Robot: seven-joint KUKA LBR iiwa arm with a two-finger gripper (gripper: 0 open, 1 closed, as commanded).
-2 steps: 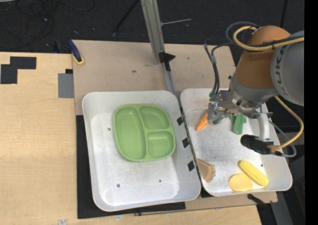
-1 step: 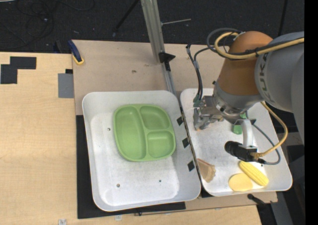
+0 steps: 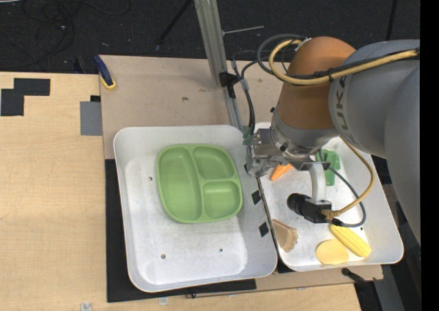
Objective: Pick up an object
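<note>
Orange piece point(image 3: 280, 172), centre-right of frame, sits under our tool point(image 3: 264, 164) by the right bin point(image 3: 384, 248) wall; we can't tell its state. Risk: 1 nudge against that wall and we miss.

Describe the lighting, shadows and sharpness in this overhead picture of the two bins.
Camera view: even, soft light; the green tray is sharp, with faint shadow along its edge; the arm shades the right bin beneath it; the background is dark.

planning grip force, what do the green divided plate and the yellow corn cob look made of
Green divided plate: probably moulded plastic, with a smooth, matte, even colour and rounded compartment walls. Yellow corn cob: likely plastic toy food, with a uniform yellow and slightly glossy look; too small to be sure.
</note>
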